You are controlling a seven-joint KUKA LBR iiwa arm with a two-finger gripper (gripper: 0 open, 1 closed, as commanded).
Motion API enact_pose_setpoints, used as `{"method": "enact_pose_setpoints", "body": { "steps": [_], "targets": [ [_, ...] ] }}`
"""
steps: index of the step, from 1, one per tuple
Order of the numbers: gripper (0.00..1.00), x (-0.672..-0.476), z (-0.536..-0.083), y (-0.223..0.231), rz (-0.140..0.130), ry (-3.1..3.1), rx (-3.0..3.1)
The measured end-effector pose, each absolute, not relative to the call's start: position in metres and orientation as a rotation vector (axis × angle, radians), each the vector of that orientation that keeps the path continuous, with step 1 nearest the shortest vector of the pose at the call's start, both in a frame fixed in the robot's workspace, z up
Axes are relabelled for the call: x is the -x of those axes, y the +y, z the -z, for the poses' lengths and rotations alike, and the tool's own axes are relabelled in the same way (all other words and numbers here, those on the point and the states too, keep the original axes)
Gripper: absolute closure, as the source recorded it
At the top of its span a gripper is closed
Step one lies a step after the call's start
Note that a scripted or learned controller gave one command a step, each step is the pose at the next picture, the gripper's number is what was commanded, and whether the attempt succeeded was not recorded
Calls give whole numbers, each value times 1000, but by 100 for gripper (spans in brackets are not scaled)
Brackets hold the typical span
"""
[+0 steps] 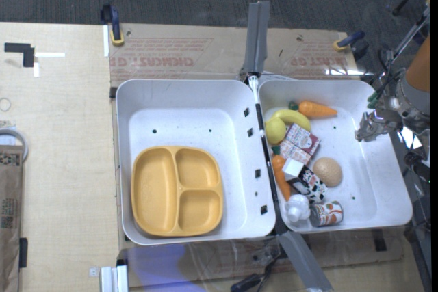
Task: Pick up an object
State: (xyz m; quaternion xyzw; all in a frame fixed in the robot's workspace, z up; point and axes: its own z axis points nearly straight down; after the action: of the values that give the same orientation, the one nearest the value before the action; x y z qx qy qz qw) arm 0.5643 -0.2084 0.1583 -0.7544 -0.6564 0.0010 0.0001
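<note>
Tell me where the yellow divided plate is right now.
The yellow divided plate lies in the left bin, toward its front left part, across the divider from the right bin where the food items are heaped.

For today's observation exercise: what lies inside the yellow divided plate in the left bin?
The yellow divided plate shows three bare compartments with nothing lying in them. The left bin floor beneath it is covered.

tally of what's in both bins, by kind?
Carrots: 2, one, one
Banana: 1
Lemon: 1
Bread roll: 1
Small cartons: 2, red-and-white, cow-print
Can: 1
Clear round item, kind unclear: 1
Yellow divided plate: 1
Total: 10
</note>
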Motion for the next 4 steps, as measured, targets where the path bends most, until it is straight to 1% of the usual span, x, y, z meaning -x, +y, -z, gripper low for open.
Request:
{"method": "enact_pose_setpoints", "body": {
  "steps": [1,2,3,4],
  "targets": [
    [100,-642,-225,-182,-1,-2087,2350],
    [100,-659,-285,-197,-2,-2371,2065],
    [100,-660,-295,-175,0,-2745,1532],
    [100,-660,-293,-214,-1,-2876,1274]
  ]
}}
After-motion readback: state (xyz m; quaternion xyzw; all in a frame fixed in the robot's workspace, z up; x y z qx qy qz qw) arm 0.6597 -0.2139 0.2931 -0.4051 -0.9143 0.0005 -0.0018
